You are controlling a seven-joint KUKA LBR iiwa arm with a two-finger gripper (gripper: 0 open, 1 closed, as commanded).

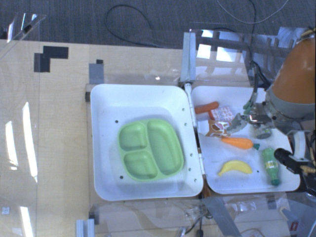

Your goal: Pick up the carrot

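The carrot (238, 142) lies on its side in the middle of the right bin (291, 184), orange with a small green tip pointing right. My gripper (243, 122) hangs just beyond the carrot's far side, next to a red-and-white snack packet (220, 120). Nothing shows in its grasp. The arm's grey and orange wrist covers the bin's far right part.
In the right bin a red sausage (206, 107) lies at the back left, a yellow banana (235, 168) at the front and a green bottle (270, 166) at the front right. The left bin (103, 107) holds a green divided plate (149, 149).
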